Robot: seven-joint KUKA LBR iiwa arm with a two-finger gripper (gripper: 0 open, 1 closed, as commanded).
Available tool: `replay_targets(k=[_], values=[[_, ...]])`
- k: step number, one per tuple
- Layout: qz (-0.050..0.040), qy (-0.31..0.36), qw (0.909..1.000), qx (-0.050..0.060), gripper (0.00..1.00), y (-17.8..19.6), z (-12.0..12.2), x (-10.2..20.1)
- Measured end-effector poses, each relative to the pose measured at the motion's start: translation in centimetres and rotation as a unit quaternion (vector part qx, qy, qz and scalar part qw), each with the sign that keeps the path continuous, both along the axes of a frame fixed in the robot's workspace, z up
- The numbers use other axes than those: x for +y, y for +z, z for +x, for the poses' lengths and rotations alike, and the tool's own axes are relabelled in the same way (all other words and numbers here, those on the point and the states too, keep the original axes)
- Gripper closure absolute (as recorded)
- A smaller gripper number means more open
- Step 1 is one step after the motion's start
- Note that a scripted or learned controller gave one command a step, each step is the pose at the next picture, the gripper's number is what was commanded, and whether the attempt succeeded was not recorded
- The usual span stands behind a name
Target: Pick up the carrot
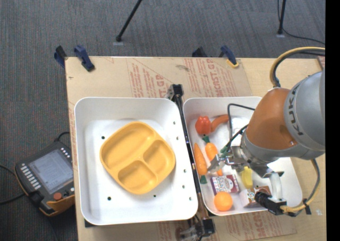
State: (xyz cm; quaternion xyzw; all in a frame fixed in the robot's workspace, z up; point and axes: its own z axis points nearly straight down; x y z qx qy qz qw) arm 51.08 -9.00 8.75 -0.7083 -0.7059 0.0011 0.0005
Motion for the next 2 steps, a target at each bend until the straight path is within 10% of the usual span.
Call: replay_targets(k=[1,2], values=[[-0.0009,0.000,1.0000,-0.002,0.00,0.08,6.31,0.40],[0.0012,-0.001,1.0000,0.000,1.00,1.03,6.26,0.54]])
